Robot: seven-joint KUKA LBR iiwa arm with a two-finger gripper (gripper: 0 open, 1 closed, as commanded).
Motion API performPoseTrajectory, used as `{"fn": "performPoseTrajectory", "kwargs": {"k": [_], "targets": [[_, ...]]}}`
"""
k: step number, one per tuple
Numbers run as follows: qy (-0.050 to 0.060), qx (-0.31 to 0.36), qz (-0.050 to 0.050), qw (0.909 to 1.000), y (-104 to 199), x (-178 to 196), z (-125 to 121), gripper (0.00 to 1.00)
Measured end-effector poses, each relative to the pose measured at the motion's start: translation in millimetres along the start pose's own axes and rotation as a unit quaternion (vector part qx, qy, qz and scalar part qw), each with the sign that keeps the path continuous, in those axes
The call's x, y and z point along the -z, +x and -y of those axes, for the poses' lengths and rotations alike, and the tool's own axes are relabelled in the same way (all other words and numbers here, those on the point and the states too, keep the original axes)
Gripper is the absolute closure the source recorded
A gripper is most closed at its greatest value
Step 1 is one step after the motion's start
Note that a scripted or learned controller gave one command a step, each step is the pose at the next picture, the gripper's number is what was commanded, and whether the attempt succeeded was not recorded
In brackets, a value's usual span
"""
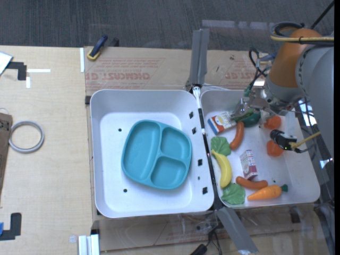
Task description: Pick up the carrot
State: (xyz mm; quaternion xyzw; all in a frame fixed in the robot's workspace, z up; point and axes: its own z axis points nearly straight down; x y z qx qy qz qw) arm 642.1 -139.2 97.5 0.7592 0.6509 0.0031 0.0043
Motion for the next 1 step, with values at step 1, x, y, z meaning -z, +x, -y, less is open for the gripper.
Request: {"fn": "performPoseTrajectory", "kwargs": {"k": [1], "targets": [[-0.001, 0.002, 0.001, 1.0, 0.0, 10.3, -0.7, 1.0]]}}
